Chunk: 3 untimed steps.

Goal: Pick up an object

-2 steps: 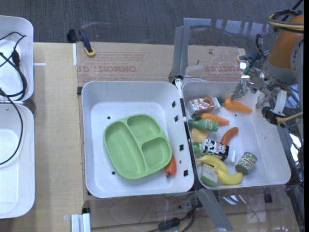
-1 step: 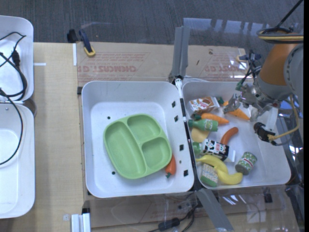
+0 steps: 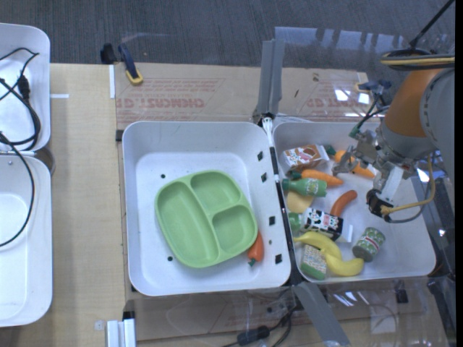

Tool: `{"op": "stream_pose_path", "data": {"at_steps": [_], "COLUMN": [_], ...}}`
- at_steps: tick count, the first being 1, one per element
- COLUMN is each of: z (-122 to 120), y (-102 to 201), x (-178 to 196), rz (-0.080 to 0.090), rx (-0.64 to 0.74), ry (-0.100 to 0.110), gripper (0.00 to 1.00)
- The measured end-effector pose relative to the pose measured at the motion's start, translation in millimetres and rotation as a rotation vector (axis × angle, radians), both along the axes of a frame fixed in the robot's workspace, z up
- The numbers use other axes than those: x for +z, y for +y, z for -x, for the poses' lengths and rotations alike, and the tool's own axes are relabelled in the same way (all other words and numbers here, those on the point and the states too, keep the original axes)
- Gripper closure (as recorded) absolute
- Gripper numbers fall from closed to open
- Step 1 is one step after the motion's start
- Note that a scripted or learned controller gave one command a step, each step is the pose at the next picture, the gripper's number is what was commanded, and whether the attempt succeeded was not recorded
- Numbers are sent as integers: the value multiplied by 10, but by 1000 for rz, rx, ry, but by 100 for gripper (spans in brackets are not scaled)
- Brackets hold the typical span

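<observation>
My gripper (image 3: 352,162) is low over the back of the right bin (image 3: 416,262), reaching in from the right. A small orange piece (image 3: 364,170) lies right at its tip; whether it is held is unclear. Just left of the gripper lie an orange carrot (image 3: 320,173) and a brown-and-white packet (image 3: 304,155). Nearer the front are a green bottle (image 3: 307,187), a red-orange sausage (image 3: 343,202), a black-and-white carton (image 3: 323,223), a yellow banana (image 3: 334,256) and a green can (image 3: 370,243).
The left bin (image 3: 141,194) holds a green divided plate (image 3: 207,217), with a small carrot (image 3: 256,249) at the plate's lower right edge. The bins' inner walls meet at about x 380. White tubs with black cables stand at the far left.
</observation>
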<state>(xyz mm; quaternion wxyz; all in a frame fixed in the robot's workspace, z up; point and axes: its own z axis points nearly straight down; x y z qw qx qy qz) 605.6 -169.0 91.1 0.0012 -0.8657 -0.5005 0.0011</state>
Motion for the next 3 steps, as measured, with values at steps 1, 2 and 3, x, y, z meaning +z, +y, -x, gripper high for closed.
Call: {"op": "stream_pose_path", "data": {"at_steps": [1,2,3], "z": [2,2,4], "y": [-5,-5,-11], "x": [88,88,177], "rz": [0,0,-1], "rx": [-1,-1,-2], "ry": [1,1,2], "gripper": [100,0,100]}}
